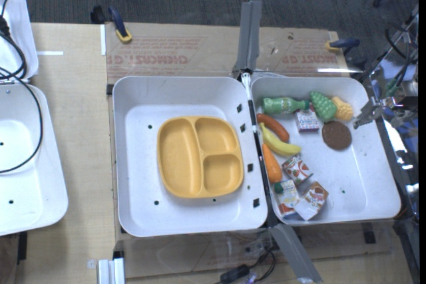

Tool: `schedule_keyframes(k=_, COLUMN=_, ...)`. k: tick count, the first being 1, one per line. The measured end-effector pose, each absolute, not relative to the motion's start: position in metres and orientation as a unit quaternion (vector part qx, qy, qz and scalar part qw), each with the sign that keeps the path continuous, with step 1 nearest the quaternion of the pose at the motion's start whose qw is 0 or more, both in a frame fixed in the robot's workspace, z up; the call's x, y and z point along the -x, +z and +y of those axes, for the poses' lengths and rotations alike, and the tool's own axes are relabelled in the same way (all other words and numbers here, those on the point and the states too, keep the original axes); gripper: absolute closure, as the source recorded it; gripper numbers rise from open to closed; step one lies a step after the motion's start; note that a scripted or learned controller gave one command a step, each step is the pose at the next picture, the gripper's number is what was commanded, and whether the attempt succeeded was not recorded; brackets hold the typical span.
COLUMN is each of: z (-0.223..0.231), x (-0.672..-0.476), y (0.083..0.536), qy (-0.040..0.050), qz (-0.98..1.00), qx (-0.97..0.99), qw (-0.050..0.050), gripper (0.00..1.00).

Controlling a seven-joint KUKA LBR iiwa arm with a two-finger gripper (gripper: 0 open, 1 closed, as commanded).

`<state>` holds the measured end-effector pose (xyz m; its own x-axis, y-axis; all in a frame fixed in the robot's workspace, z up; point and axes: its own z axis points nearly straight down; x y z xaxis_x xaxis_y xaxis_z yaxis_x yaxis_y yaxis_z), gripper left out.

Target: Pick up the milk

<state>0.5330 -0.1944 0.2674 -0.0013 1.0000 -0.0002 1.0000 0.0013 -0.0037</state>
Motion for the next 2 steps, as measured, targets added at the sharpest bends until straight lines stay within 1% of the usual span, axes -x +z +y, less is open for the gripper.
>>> schedule_keyframes(k=1, z=-0.154, x=-0.563, y=0.133, qy=0.0003, qz=-0.831, qx=0.556, qw=0.001, gripper=0.0)
schedule_keyframes(k=2, z=-0.165, x=-0.66, y=0.12, qy=-0.0005, qz=-0.823, qx=0.568, qw=-0.002, gripper=0.0)
